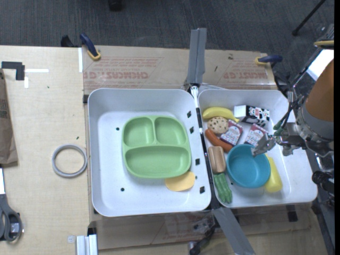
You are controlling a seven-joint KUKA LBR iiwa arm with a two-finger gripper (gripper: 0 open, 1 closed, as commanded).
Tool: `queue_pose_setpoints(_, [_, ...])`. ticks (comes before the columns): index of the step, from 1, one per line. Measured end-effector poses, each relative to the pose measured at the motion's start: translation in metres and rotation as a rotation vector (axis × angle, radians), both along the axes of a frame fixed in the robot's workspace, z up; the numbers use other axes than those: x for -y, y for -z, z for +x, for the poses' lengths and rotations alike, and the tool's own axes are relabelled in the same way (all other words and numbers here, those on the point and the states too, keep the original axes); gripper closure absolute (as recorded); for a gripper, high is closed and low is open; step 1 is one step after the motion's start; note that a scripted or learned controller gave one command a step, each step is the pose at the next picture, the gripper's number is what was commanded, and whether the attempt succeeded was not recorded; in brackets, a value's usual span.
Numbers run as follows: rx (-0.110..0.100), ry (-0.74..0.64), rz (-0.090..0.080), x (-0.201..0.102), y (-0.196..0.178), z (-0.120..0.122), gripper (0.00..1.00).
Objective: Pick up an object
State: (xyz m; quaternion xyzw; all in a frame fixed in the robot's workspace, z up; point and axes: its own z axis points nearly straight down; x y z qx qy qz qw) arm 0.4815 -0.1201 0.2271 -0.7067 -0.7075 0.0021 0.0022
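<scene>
My gripper (264, 145) hangs over the right bin (297, 193), just above the blue bowl's (248, 167) rim; I cannot tell how it's set. The banana (218, 112), cookie (217, 124) and packets (232, 134) crowd beside it. The green plate (156, 146) sits in the left bin (101, 158).

The grey KUKA arm reaches in from the right, orange band showing; its gripper (264, 145) hangs low, pointing left.

There are two white bins (101, 142), one green divided plate (156, 146), one blue bowl (248, 166), one banana (218, 112), one cookie (217, 124), and one tape ring (69, 160).
</scene>
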Motion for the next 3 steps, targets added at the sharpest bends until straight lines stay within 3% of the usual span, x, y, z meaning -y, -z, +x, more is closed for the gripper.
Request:
queue_pose_setpoints(1, [0.006,-0.18,-0.001,-0.015,0.119,0.02,0.0])
queue_pose_setpoints(2, [0.027,-0.209,-0.003,-0.011,0.123,0.038,0.0])
queue_pose_setpoints(3, [0.029,-0.17,0.0,0.003,0.123,0.063,0.0])
